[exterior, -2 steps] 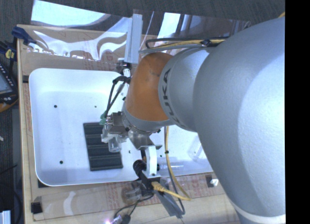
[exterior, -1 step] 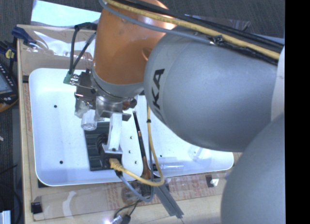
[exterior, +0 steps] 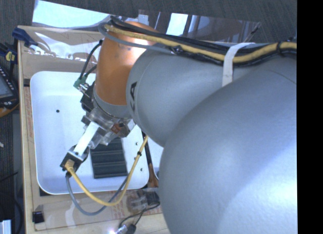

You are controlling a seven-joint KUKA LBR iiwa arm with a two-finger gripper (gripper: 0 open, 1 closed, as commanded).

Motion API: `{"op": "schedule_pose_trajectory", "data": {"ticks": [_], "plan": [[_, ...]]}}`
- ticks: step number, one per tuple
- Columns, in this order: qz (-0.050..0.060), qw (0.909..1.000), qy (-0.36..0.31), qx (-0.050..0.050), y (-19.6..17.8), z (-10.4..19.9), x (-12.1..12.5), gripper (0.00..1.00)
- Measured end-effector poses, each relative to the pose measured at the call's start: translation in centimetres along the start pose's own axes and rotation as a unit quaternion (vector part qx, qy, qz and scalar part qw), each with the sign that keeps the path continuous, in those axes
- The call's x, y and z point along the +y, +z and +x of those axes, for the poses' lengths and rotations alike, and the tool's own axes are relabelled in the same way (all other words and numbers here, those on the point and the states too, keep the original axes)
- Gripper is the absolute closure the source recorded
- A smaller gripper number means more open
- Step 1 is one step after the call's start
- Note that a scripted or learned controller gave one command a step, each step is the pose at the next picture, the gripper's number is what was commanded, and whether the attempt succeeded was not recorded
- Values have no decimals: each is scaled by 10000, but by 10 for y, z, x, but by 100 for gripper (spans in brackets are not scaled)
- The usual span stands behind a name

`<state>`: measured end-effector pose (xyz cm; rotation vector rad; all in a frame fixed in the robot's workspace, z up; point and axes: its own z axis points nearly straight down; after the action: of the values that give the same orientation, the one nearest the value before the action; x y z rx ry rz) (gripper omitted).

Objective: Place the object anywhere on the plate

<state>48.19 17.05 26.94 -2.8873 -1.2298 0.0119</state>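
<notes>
Pincer (exterior: 97,139) low over the left bin (exterior: 50,137) – dark ribbed block (exterior: 108,161) just beneath.

Camera view: reaching in from the right, wrist tilted down and leftward below the orange band (exterior: 113,71), probably to get at the dark ribbed block, taken here for the task's object. Lying flat on the white floor of the left bin, toward its near right part, right under the pincer. Whether touched or merely overhung – impossible to say. Spread or pressed together: cannot tell, with the wrist housing and a looping yellow cable (exterior: 101,197) in the way. Beyond that, half the scene swallowed by the grey arm (exterior: 217,142), so no judging what sits to the right on the tabletop (exterior: 55,210), nor how near a placing might be.
</notes>
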Motion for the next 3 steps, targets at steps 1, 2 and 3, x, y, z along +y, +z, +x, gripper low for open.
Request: {"op": "schedule_pose_trajectory", "data": {"ticks": [1,2,3], "plan": [[-7,9742,2256,6,179,29,-36,100],[-17,9825,-1864,18,84,2,-10,100],[-20,9625,-2712,19,38,3,-10,100]]}}
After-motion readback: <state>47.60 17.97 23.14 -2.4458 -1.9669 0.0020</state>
